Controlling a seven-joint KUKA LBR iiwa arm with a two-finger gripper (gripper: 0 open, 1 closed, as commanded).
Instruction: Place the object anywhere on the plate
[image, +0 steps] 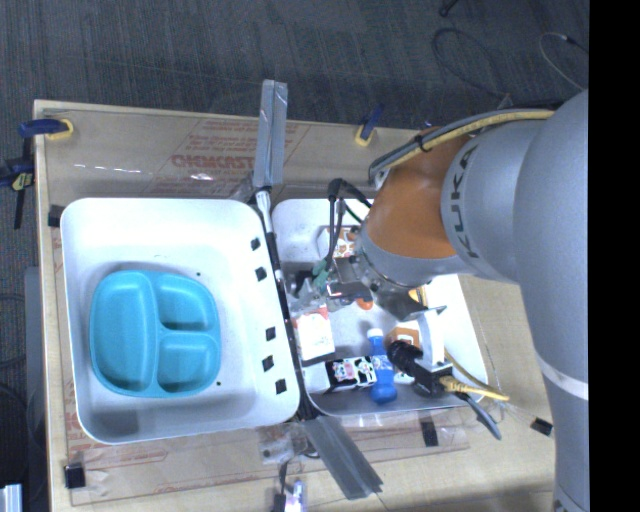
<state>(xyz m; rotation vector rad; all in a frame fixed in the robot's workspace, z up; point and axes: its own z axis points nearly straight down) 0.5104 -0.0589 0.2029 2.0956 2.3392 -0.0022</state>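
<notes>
Your gripper (335, 280) sits low over the right bin's clutter (360, 365); its grasp can't be told. The blue plate (155, 332) lies left.

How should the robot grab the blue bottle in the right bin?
Probably across the middle of the blue bottle, coming straight down from above. It lies flat on the floor of the right bin, so its long sides face up and a pinch across its narrow width should fit. Small items crowd close on both sides, so there is little room for the gripper.
</notes>
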